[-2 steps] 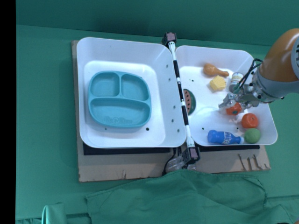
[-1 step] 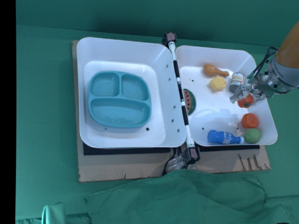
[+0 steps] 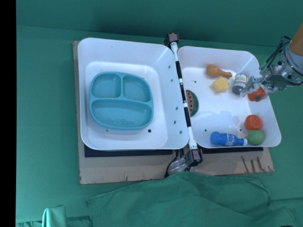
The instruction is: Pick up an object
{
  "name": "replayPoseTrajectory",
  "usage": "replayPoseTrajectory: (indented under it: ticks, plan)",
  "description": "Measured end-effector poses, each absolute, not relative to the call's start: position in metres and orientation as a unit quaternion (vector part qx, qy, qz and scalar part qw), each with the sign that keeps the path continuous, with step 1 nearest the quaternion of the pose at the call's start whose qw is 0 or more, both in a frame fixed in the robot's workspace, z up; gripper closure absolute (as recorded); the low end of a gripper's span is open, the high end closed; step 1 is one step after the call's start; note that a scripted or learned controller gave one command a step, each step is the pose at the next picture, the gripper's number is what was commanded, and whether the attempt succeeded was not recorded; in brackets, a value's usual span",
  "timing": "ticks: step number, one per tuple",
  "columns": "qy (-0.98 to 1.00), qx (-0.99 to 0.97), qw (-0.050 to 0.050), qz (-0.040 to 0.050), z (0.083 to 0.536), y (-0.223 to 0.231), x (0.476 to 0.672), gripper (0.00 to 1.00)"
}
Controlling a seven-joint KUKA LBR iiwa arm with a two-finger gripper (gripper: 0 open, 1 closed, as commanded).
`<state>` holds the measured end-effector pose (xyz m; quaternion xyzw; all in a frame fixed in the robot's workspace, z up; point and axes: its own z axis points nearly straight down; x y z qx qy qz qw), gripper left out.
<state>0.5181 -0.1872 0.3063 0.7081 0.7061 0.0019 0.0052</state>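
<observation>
The right bin [image 3: 222,56] holds several small items: a brown drumstick [image 3: 218,71], a yellow chunk [image 3: 220,84], a small silver can [image 3: 239,83], a red-orange piece [image 3: 257,95], an orange ball [image 3: 253,122], a green ball [image 3: 256,137], a blue bottle [image 3: 228,139] and a watermelon slice [image 3: 191,102]. My gripper [image 3: 251,87] hangs low over the bin's right side, right beside the can and just above the red-orange piece. Its body partly covers that piece.
The left bin [image 3: 90,51] carries a teal divided plate [image 3: 121,100]. A black-and-white divider strip [image 3: 182,93] runs between the bins. Green cloth [image 3: 189,202] is bunched below the bench front. The arm comes in over the right bin's right rim.
</observation>
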Motion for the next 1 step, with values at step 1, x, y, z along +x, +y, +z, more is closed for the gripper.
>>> replayPoseTrajectory:
  ticks: [1]
  plan:
    - [0.706,0.708,0.006,0.0024,0.3697,-0.1812,0.5197,1.0]
